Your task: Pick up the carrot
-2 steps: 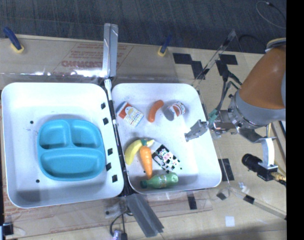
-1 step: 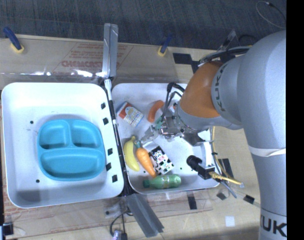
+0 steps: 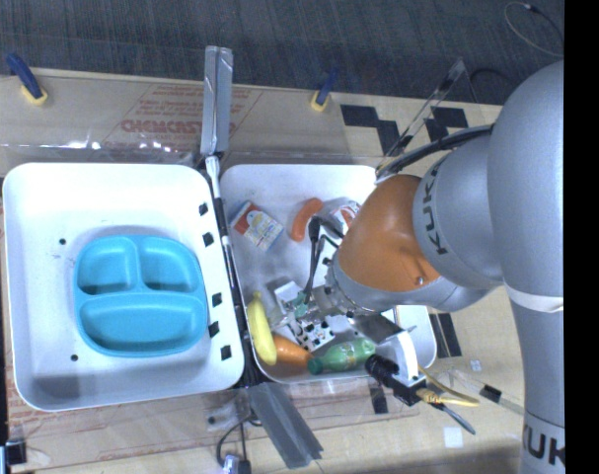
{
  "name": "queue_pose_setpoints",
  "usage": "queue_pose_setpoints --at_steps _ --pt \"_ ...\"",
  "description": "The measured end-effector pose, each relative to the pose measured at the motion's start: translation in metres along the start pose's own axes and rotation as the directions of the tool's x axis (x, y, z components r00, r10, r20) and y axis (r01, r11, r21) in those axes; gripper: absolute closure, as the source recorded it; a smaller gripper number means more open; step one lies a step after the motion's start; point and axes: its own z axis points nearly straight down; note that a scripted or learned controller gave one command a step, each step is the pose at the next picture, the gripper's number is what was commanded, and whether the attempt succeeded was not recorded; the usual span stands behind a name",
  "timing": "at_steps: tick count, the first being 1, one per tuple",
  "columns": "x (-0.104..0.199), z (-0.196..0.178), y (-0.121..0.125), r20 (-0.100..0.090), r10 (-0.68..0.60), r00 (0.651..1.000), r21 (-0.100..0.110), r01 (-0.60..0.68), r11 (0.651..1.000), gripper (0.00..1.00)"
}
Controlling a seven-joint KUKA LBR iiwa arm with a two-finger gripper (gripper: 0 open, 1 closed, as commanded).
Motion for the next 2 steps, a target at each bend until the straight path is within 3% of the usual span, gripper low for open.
queue_pose_setpoints --at_steps 1,2 --pt "0.0435 -0.0969 0.0099 -0.007 -0.067 0.998 0.007 0.067 0.998 0.0" --pt "0.041 -0.0964 0.0087 -0.011 -0.411 0.912 0.006 0.411 0.912 0.0"
